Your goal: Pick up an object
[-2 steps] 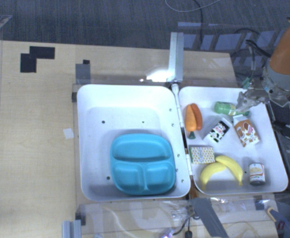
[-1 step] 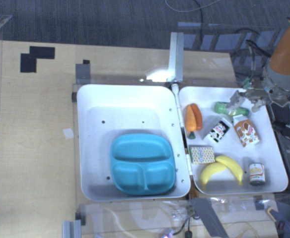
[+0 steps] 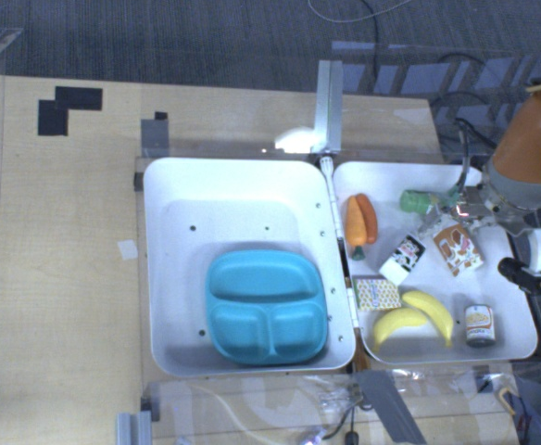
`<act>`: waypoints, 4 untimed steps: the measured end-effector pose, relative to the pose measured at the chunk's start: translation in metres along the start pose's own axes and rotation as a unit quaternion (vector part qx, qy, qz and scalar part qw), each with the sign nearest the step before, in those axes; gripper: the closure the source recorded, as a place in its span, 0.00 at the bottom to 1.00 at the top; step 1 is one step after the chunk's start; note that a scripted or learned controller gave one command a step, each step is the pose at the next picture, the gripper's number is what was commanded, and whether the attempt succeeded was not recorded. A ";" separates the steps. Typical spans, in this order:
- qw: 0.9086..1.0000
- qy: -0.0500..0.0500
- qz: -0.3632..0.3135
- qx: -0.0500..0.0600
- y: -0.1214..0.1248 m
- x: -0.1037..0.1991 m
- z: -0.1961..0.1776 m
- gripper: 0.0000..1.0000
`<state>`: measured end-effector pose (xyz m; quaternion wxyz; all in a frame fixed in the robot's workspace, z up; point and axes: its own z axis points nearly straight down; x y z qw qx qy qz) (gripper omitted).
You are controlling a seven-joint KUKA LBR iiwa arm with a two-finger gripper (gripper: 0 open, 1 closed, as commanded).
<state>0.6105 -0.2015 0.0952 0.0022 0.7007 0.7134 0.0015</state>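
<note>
Gripper [image 3: 451,204] position: over the far right part of the right bin [image 3: 521,346], at the end of the arm [image 3: 530,151] entering from the right edge of the view; the finger area is small and cluttered by cables and metal parts, so whether the pincer stands wide, narrow or closed on anything cannot be told. Arm pose: the orange band sits high at the right edge; the grey wrist lies just below it; the wrist slants down and leftward toward the bin's far wall.

Right bin contents: a green object [image 3: 419,200] near the far wall, just beside the gripper area; an orange carrot-shaped item [image 3: 360,221] near the divider between the bins; a black-and-white packet [image 3: 403,259] in the middle; a brown-and-white packet [image 3: 458,248] to its right, below the wrist; a small patterned square [image 3: 377,294] near the divider; a yellow banana [image 3: 415,317] at the near side; a small can [image 3: 480,324] near the right corner, just beside the banana's tip. All of these rest on the bin floor; none appears lifted.

Left bin [image 3: 173,248] contents: a blue divided tray [image 3: 267,307], lying flat in the near half.
</note>
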 end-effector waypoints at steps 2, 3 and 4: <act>0.999 0.000 0.032 0.000 0.062 0.066 -0.115 1.00; 0.997 0.000 -0.076 0.000 0.061 0.028 -0.041 1.00; 0.995 0.000 -0.100 0.000 0.062 0.096 -0.081 1.00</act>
